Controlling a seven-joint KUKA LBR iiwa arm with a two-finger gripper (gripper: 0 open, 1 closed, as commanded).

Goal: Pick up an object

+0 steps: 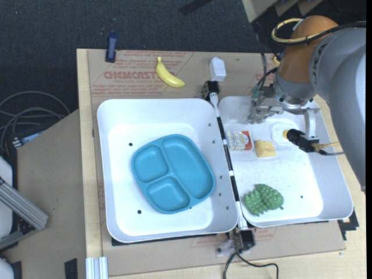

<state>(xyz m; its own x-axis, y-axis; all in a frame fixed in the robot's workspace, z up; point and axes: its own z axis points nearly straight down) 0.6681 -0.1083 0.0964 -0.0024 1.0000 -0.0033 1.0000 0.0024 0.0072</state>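
From above, the grey arm (343, 68) with its orange band reaches in from the right, and its gripper (263, 110) hangs low over the far end of the right bin (325, 185). The gripper is small and dark here, so I cannot tell how wide it is or if it holds anything. In that bin lie a red and white packet (239, 140), a yellow block (265, 149) just beside it, and a bumpy green thing (263, 199) near the front. The left bin (116, 156) holds a blue tray (172, 172) with three parts. A yellow banana (168, 75) lies on the bench behind the bins.
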